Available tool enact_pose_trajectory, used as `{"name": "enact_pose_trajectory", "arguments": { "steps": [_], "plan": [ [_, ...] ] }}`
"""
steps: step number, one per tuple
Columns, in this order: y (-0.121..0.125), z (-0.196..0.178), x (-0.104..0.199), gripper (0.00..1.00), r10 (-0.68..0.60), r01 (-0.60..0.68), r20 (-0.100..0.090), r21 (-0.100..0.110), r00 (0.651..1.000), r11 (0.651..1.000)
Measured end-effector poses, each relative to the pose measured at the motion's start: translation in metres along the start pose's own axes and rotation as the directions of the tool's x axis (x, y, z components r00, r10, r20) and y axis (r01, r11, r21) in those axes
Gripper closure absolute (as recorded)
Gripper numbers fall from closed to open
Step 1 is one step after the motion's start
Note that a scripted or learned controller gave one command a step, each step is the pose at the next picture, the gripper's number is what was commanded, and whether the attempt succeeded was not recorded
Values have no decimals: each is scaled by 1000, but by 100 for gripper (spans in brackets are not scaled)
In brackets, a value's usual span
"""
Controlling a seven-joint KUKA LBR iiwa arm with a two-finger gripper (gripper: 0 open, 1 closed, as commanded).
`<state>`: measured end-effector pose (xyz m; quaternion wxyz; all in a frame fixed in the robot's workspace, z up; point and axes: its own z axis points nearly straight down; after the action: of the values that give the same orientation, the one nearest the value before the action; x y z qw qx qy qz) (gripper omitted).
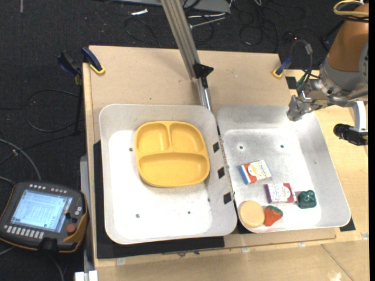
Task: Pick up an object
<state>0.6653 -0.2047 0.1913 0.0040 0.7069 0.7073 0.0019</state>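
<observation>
1. Camera view looks down on a tan wooden bench [146, 78] bearing two shallow white bins side by side.
2. At 3 o'clock, the grey arm with an orange band [347, 45] reaches in, and its two-finger gripper [295, 110] hangs over the top rim of the right white bin [263, 133], at that bin's 1 o'clock corner.
3. Whether the gripper's fingers are spread or closed cannot be told; nothing is visible between them.
4. The right bin's objects crowd its 5 to 6 o'clock part: a small white carton with a blue edge and red print [254, 171]; a small purple-and-white packet [279, 192] just below it; a dark green toy lump [306, 199] just beside the packet at 3 o'clock; a round tan toy disc [252, 213] against the bottom rim; a red toy strawberry [272, 215] touching the disc.
5. The upper half of this bin is bare floor, giving open room beneath the gripper.
6. The left white bin [117, 157] holds a yellow plastic divided plate [172, 154] near its middle, with bare floor on all sides.
7. Print on the carton and packet is too small to read.
8. A grey teach pendant with a lit screen [41, 215] lies off the bench at 8 o'clock.
</observation>
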Motion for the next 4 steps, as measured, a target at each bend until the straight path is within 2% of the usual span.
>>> {"name": "enact_pose_trajectory", "arguments": {
  "steps": [2, 4],
  "plan": [
    [9, -81, -5, 100, -2, 2, -1, 2, 1000, 1000],
    [1, -83, 100, 100, -7, 7, -4, 8, 1000, 1000]
  ]
}}
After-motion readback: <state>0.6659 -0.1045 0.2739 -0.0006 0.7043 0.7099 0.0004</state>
